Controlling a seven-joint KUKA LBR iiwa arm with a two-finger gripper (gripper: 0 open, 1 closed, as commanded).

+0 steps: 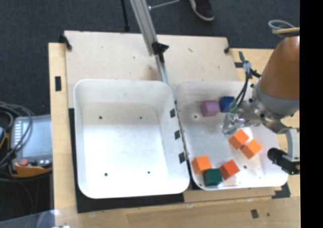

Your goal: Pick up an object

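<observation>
White plastic makes up both shallow bins on the bench, and we see the left white bin (86, 121) beside the right white bin (194, 96), their inner walls just touching along the middle.

We find the loose things in the right bin. A pale purple cube (210, 107) lies near the far wall, with a blue cube (226, 103) just beside it on the arm's side. Two orange cubes sit together further forward: the upper orange cube (239, 138) touches the lower orange cube (252, 148). Near the front wall we see a third orange cube (202, 163), a dark green cube (212, 176) touching it, and a red-orange cube (230, 168) just beside the green one.

Our grey arm with its orange band (282, 70) reaches in from the right. Its metal two-finger gripper (232, 122) is down in the right bin, between the blue cube and the upper orange cube, close above that orange one. We cannot tell how it is set, nor whether it has hold of anything.

A slanted aluminium post (144, 17) crosses the bench top behind the bins.
</observation>
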